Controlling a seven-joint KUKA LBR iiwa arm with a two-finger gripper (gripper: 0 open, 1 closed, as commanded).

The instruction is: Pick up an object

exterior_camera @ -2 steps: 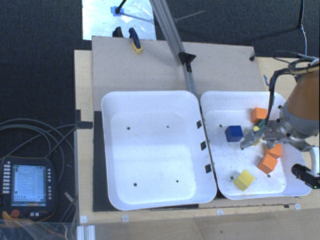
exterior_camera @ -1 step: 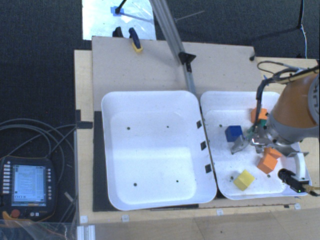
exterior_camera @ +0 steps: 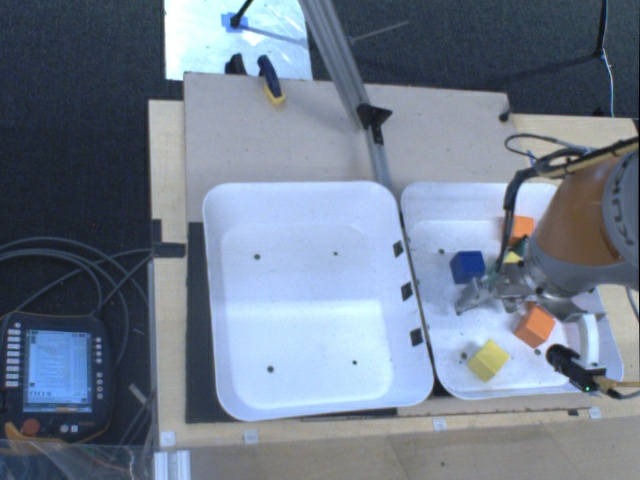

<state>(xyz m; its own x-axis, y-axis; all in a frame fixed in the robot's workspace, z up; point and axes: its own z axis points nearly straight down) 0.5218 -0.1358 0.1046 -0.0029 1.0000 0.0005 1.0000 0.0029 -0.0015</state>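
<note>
In the right bin, a blue cube lies near the middle. A yellow block rests near the front wall and an orange block sits to its right. Another orange block shows at the arm's edge, partly hidden, with a small yellow-green piece just below it. My gripper hangs low over the bin floor, just below the blue cube and above the yellow block. I see nothing held in it.
The left bin stands beside the right one, with a shared divider between them. A grey pole slants in from the top. A teach pendant lies at the far left, off the bench.
</note>
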